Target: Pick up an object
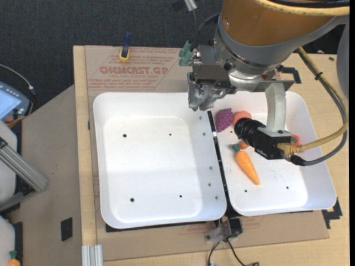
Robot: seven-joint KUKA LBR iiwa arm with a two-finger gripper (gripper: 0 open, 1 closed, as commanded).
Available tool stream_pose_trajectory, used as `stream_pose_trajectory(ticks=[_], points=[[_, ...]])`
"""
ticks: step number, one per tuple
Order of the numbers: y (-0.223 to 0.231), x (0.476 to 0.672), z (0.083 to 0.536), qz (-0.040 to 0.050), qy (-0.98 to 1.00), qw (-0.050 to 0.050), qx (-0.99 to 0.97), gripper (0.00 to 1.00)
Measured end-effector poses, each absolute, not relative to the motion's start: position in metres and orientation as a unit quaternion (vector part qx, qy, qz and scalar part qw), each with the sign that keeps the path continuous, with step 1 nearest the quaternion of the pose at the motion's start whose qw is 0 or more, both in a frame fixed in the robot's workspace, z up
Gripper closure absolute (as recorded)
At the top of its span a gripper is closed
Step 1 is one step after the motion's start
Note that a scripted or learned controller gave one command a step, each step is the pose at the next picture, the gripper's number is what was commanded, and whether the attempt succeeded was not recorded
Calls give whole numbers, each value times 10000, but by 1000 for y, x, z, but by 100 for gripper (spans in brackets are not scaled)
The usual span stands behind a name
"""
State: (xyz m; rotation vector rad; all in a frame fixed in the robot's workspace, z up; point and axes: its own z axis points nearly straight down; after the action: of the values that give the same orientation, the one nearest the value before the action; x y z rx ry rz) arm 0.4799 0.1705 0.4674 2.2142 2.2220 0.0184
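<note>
In the right bin [288, 195] lie an orange carrot [248, 167], a purple grape-like toy [224, 119] and a red-orange piece [243, 116] beside it. A small green bit [236, 147] sits by the carrot's top, and an orange bit [296, 140] peeks out further right. My gripper [199, 100] hangs over the far end of the divider between the bins, just left of and above the purple toy. I see nothing held in it.
The left bin [150, 165] lies to the gripper's left. A black cylinder [259, 138] with a tan hose, mounted on the arm, hangs over the right bin and hides part of it. A blue-and-yellow clip [126, 49] stands on the cardboard at the back.
</note>
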Motion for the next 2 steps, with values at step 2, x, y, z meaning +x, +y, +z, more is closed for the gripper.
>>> stream_pose_trajectory(ticks=[2], points=[[185, 579, 378, -63, 7049, -21, 7093, 100]])
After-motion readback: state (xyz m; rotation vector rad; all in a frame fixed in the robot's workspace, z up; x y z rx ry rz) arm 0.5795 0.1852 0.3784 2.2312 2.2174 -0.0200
